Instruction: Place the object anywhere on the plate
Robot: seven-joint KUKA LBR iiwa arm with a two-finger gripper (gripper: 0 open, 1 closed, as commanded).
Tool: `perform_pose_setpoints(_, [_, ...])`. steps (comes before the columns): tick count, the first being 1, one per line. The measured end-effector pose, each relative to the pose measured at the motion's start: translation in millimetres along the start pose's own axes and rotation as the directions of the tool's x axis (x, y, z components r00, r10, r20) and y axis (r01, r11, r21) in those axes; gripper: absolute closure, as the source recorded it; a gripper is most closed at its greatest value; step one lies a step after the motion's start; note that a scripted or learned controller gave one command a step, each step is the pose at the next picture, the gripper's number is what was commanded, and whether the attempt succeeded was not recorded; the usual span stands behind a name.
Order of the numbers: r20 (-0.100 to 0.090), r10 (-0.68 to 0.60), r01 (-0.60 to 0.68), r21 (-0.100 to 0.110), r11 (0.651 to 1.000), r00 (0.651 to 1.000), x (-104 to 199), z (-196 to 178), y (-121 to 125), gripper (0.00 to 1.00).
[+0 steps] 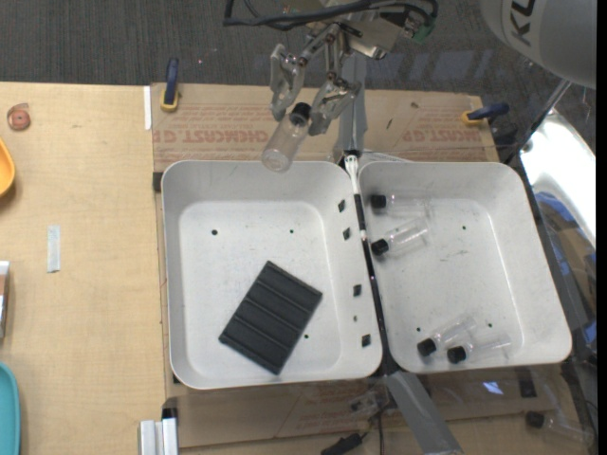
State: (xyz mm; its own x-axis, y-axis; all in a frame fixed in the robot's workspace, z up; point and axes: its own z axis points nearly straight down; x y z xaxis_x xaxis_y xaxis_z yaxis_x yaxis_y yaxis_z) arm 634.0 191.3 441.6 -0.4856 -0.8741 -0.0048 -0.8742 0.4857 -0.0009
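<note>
The dark ribbed plate [271,316] lies in the left bin [190,197]. Well beyond it, past the bin's far rim, the tool [305,102] grips a clear vial [284,142] hanging tilted; an early release could drop it short of the plate.

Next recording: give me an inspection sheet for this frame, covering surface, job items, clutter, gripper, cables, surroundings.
Surface: left bin and right bin, side by side on cardboard.
Job's things: clear vial with black cap, held between the gripper's fingers above the left bin's far rim; black ribbed plate flat in the left bin.
Clutter: four more capped vials in the right bin.
Gripper: shut on the vial.
Cables: black loops above the gripper.
Surroundings: clamps on the cardboard; wooden table left.
</note>
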Motion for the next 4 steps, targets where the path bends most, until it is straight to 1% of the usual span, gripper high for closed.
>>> perform_pose_setpoints(1, [-0.001, -0.379, 0.379, -0.002, 0.925, 0.925, 26, 190, -32, 1.0])
perform_pose_setpoints(2, [0.001, -0.518, 0.518, -0.001, 0.856, 0.856, 1, 81, -30, 1.0])
perform_pose_setpoints(3, [0.003, -0.854, 0.854, -0.002, 0.52, 0.52, 59, 0, -11, 1.0])
perform_pose_setpoints(4, [0.006, -0.999, 0.999, -0.001, 0.033, 0.033, -2, 2, -28, 1.0])
